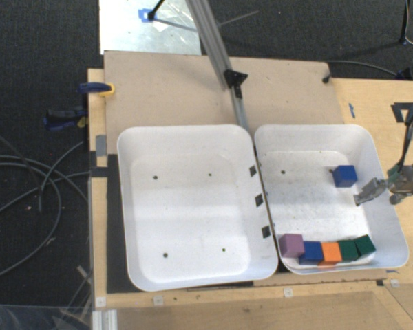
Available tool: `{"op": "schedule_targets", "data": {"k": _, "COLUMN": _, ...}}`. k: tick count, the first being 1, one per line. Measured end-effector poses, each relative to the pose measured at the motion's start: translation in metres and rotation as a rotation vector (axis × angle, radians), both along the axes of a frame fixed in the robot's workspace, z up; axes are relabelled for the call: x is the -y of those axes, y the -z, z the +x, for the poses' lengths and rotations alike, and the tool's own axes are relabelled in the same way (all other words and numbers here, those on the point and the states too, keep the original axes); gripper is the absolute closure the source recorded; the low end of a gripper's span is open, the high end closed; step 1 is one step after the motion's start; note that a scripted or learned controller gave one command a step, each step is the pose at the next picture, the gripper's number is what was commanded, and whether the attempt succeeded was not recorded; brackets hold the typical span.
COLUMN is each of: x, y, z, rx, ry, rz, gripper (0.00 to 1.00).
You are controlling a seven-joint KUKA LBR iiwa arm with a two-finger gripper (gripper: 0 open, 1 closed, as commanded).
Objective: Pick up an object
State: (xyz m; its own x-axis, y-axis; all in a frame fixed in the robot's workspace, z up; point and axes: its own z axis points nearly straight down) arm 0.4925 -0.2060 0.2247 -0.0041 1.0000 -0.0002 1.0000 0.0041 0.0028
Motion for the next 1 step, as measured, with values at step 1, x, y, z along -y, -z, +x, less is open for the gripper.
{"op": "schedule_targets", "data": {"k": 1, "x": 0.0000, "y": 0.1208, "z": 0.0663, "rx": -0.005, "ry": -0.003, "rz": 0.001, "gripper": 0.00}}
